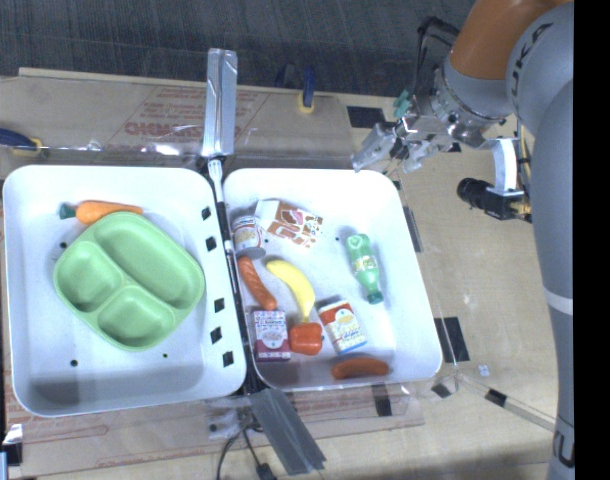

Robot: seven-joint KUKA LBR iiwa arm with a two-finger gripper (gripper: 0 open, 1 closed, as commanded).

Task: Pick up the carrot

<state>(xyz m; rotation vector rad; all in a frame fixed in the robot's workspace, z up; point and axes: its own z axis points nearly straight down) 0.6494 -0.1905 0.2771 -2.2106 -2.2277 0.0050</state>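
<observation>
Orange carrot, seemingly green-topped, lies beside the green plate.

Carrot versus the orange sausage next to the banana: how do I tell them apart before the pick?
The carrot lies in the left bin, level across the view, just above the green plate; the sausage lies in the right bin, slanted, beside the banana. The carrot has a dark green stub at its left end and tapers; the sausage is blunt at both ends and redder. Both are slim and orange.
</observation>
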